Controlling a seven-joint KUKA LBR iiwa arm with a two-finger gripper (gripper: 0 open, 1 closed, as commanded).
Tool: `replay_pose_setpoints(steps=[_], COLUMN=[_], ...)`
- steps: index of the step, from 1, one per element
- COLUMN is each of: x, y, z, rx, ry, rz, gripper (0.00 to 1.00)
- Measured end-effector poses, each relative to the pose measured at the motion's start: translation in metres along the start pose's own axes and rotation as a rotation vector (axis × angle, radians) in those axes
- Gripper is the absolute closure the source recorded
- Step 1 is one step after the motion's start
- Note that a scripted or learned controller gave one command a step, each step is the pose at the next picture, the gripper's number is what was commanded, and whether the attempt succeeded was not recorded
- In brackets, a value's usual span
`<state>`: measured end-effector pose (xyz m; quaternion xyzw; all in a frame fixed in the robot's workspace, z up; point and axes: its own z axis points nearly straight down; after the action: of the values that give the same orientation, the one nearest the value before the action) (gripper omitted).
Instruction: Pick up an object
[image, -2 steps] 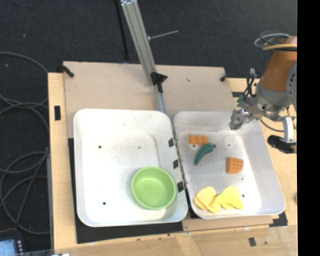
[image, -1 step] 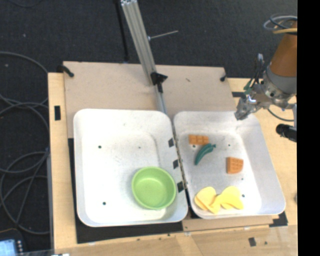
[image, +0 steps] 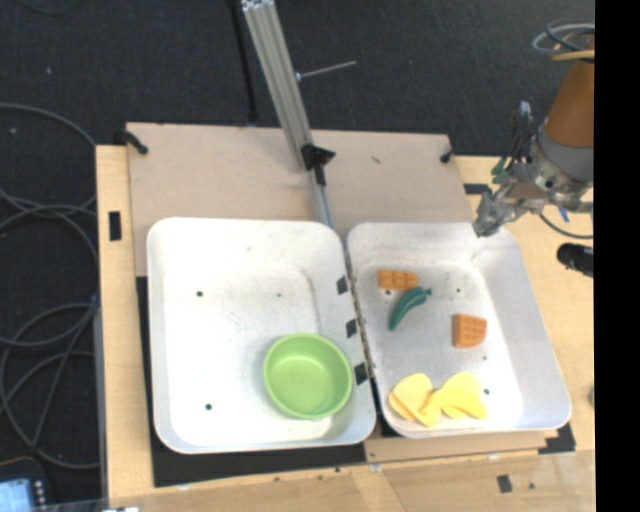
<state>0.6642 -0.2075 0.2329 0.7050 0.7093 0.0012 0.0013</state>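
A: Target?
B: Orange block (image: 469, 330), right bin's (image: 520, 270) right side, standing apart from its neighbours. My gripper (image: 487, 222) hangs over that bin's far right corner; can't tell its opening. I should descend centred and square.

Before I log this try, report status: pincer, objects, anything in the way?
Pincer above right bin's far rim, nothing held. Green pepper lies nearest mid-bin, untouched. Path clear.
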Motion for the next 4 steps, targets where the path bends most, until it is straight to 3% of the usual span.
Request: replay_pose_setpoints(steps=[4], x=[0.187], y=[-0.058], z=[-0.017], rx=[0.002], ry=[0.002], rz=[-0.002], gripper=[1.00])
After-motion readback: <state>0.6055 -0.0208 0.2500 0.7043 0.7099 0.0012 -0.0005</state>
